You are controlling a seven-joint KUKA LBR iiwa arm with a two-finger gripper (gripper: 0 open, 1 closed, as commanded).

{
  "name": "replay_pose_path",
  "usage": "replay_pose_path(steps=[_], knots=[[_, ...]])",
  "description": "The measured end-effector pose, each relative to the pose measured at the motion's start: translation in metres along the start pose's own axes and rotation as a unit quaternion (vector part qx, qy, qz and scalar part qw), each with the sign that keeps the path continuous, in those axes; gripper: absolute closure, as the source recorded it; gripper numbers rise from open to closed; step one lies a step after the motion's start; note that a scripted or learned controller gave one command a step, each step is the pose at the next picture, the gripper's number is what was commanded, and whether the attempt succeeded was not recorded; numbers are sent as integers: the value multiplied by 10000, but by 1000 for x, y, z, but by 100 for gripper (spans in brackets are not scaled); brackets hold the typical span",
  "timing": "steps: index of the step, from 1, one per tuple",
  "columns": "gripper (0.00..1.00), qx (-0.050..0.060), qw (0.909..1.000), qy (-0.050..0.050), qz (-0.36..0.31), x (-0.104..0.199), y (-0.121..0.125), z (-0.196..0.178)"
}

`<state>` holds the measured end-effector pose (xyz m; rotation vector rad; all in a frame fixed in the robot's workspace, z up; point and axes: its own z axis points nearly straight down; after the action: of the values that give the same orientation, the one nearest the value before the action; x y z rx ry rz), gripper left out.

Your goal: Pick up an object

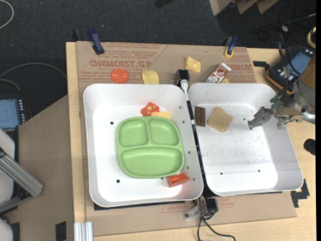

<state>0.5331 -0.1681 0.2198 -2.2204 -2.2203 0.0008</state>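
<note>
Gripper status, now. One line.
Gripper: above the right bin, nothing visible between its fingers; open or shut cannot be told from this view.

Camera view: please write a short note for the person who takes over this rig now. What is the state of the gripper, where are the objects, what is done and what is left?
Gripper: above the right bin, near its upper right part, fingers apart, holding nothing.
Right bin: tan piece and dark brown bar at the upper left.
Left bin: green divided plate, with small red and yellow pieces above it and an orange-red piece below it.
Done: nothing picked.
Left: grasp and lift one object; the tan piece is nearest.
</note>
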Motion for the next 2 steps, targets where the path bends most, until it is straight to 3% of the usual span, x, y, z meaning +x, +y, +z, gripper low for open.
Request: replay_pose_path(steps=[1,2], knots=[[0,30,10000,16,-13,58,-32,142],[0,-69,10000,-44,11,-24,40,76]])
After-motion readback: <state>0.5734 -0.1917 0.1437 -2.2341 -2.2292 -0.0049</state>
